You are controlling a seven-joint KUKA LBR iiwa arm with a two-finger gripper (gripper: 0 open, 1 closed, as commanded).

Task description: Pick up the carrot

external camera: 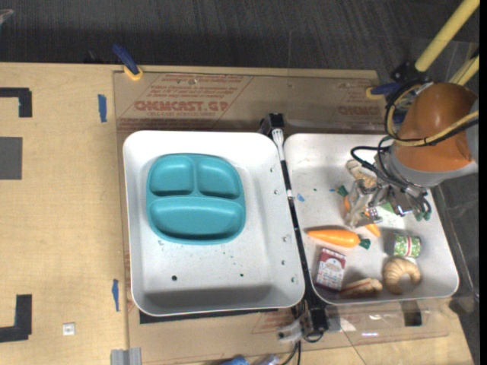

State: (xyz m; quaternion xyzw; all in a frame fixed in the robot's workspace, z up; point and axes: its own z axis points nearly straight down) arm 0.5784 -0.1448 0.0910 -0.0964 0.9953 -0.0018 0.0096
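Gripper (pixel 364 204) just above carrot (pixel 335 237) in the right bin (pixel 445 280)

Arm (pixel 430 128) enters from the right edge, grey body with the orange band showing as a rounded dome above the wrist, dark cables looped across it. Wrist points steeply downward. Gripper (pixel 364 204) hangs at lower left of the wrist, its metal parts blurred together from this angle.
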